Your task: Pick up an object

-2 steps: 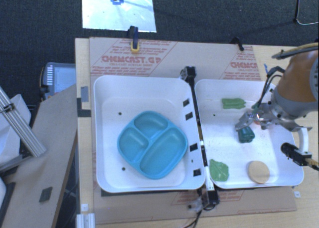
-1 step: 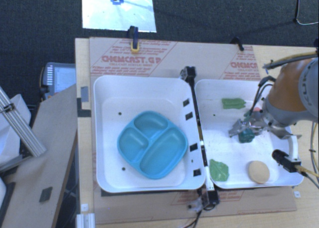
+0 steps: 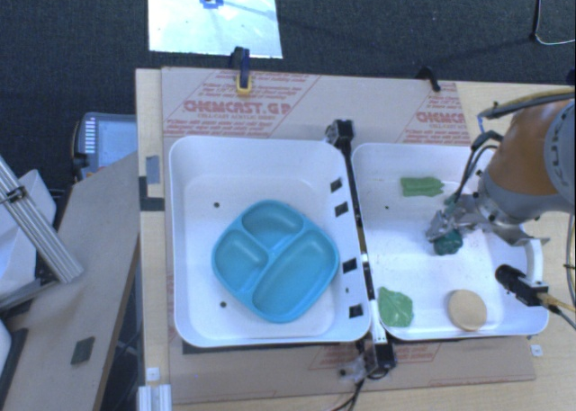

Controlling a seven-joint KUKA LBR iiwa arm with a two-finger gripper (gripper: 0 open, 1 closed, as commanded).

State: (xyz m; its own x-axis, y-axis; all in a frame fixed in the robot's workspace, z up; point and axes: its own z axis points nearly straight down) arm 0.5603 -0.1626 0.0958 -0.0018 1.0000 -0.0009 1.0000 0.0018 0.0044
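While lowered into the right bin (image 3: 513, 324), end effector (image 3: 444, 227) touching a dark green object (image 3: 447, 243) near the bin's middle, grip state impossible to tell from above.

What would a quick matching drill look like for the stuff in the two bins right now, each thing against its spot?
Things:
1. blue divided plate
2. tan round piece
3. light green strip
4. dark green object

Places:
A. far side of the right bin
B. at the tip of the gripper, middle of the right bin
C. left bin
D. near right corner area of the right bin

Pairs: 1-C, 2-D, 3-A, 4-B
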